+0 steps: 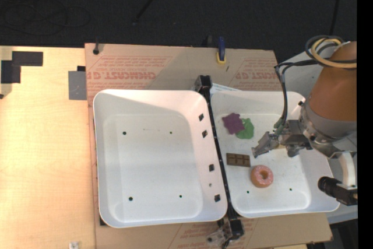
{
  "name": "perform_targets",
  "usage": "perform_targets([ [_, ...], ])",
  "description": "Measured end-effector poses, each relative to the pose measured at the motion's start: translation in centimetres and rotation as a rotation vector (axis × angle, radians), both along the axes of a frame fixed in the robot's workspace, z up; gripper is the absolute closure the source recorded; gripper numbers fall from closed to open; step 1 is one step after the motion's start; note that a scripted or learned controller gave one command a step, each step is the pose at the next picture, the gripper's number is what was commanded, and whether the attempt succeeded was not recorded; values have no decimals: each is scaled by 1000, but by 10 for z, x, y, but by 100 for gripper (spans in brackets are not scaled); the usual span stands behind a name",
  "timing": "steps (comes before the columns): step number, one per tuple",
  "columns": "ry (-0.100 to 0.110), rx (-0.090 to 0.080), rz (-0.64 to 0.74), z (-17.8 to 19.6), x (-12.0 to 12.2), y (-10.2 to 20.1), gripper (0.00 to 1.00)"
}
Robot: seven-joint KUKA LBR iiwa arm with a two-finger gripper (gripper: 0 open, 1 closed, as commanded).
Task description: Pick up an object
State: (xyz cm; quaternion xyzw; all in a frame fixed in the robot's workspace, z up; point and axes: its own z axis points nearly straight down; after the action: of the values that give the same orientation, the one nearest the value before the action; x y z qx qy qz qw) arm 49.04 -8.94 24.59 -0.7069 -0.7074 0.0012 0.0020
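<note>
My end effector (269, 143) hangs over the right bin (291, 198), right of the frame's centre, its two fingers spread part way and pointing toward the lower left with nothing between them. The candidates all lie in that bin: a purple piece (232, 122) touching a green piece (246, 129) up and to the left of my fingertips, a brown chocolate-bar shape (238, 160) below them near the divider, and a pink doughnut (262, 176) lower still. I judge the risks as these: the purple and green pieces touch, so closing on one may nudge or drag the other and spoil the grip; the brown bar looks flat and low, so my fingers may slide over it or scrape the bin floor; the doughnut is round and could roll or squirt out sideways if I close off-centre. The bar also lies near the raised wall between the bins, which a finger could catch on the way down. The left bin (111, 125) offers nothing for me. As for writing, the cardboard sheet (134, 67) on the worktop (41, 154) carries red printed lettering, upside down from here; I cannot read it with confidence.
</note>
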Motion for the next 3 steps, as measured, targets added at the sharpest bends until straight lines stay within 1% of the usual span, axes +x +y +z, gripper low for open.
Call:
perform_targets([
  [1, 6, 2, 0, -125, -17, 6, 0],
  [2, 3, 1, -8, -110, -16, 3, 100],
  [3, 4, 1, -14, -101, -16, 2, 100],
])
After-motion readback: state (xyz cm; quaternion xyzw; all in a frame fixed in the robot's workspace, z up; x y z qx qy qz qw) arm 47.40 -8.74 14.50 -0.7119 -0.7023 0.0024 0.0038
